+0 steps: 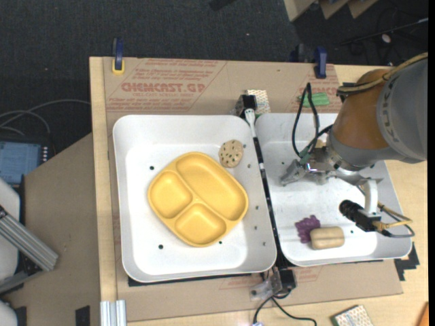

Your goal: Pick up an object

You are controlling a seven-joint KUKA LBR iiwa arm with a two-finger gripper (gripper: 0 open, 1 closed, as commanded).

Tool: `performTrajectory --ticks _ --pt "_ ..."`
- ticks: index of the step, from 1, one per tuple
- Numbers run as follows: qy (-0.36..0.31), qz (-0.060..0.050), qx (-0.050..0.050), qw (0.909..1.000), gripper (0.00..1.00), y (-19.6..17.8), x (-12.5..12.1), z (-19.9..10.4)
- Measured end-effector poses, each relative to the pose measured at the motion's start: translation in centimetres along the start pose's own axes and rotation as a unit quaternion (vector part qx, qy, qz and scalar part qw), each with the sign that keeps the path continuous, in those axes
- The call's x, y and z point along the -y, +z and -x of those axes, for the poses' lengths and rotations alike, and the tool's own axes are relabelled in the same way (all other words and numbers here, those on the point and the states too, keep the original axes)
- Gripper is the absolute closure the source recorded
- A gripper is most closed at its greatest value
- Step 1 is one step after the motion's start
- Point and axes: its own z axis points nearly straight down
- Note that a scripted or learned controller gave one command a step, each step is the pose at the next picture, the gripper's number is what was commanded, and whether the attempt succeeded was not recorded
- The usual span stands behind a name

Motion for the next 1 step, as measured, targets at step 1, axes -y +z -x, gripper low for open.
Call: performTrajectory --ticks 1 --pt "0.005 -0.001 0.002 1.0 0.0 0.0 -1.43 6.19"
